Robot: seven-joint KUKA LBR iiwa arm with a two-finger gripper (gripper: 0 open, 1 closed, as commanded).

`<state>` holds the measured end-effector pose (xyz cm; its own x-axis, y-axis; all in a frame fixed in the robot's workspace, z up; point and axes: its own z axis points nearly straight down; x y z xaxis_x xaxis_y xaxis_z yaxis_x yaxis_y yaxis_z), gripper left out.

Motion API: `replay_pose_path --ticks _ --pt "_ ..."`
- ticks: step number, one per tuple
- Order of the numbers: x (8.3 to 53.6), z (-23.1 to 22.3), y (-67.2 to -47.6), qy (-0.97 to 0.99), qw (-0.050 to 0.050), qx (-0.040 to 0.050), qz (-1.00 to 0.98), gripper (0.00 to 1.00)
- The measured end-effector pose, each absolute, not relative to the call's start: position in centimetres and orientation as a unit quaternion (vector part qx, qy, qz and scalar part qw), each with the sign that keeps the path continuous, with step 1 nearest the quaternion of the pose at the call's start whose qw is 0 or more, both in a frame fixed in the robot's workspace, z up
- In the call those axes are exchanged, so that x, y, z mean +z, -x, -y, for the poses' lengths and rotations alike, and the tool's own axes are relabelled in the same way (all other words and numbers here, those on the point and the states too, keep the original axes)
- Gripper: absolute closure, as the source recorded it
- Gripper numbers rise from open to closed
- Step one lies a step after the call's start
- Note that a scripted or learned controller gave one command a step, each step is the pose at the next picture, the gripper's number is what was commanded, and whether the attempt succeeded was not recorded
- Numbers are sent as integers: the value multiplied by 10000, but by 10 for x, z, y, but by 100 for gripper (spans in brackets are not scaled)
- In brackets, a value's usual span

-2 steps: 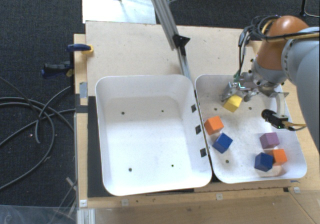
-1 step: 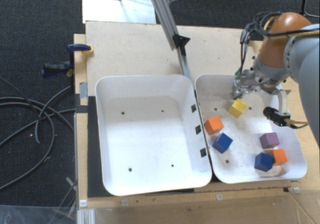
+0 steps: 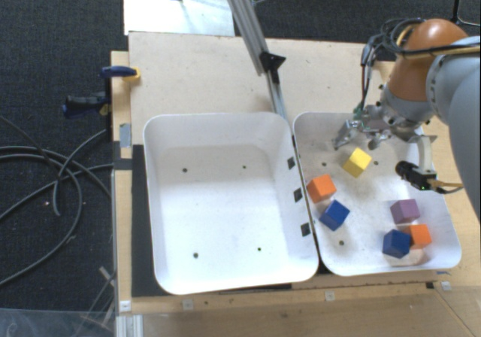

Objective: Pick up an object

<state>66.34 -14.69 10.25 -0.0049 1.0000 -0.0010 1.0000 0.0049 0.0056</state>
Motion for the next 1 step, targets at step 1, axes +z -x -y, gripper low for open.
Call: replay_pose_path --ticks 1 --pt "89 137 -610 -7071 -12 -10 -7071 0"
